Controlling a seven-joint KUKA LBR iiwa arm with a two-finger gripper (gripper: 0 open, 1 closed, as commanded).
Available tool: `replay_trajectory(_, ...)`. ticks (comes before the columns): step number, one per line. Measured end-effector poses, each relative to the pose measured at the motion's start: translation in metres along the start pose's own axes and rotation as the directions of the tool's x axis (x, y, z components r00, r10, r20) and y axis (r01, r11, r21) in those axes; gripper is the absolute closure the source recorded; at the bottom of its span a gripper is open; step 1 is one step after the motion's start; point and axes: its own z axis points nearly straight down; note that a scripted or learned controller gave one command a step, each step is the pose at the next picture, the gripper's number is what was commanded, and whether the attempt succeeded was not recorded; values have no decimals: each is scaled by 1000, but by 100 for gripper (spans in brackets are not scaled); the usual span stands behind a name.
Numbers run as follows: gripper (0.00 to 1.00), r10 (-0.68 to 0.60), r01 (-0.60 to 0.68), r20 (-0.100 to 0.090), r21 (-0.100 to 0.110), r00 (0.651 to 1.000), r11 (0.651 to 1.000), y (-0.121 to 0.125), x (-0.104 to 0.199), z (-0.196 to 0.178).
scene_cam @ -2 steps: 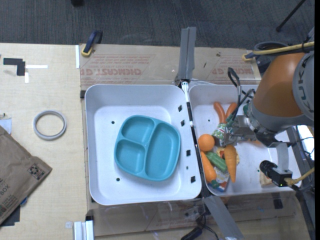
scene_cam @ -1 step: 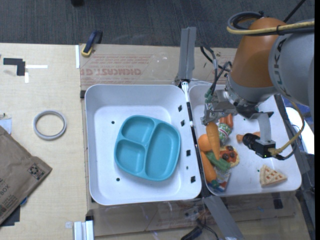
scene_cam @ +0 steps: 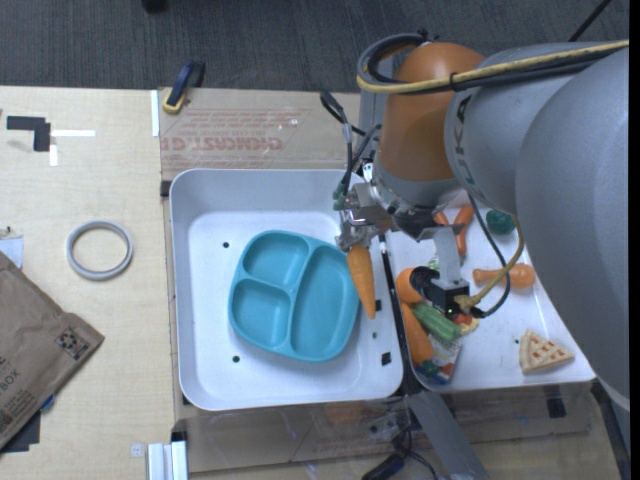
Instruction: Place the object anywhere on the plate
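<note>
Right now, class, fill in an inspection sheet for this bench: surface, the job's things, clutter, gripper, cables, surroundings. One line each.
Surface: two white bins side by side, left bin and right bin, on a pale bench.
Job's things: blue plate with three compartments in the left bin; orange carrot hanging upright at the plate's right rim.
Clutter: waffle wedge, green ball and other toy food in the right bin.
Gripper: gripper above the carrot's top end; its grip cannot be judged.
Cables: black cable loop on the arm.
Surroundings: tape roll, cardboard sheet, dark carpet.
</note>
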Motion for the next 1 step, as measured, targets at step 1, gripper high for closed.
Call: replay_trajectory(1,0,0,0,1,0,1000,1000,0,0,0)
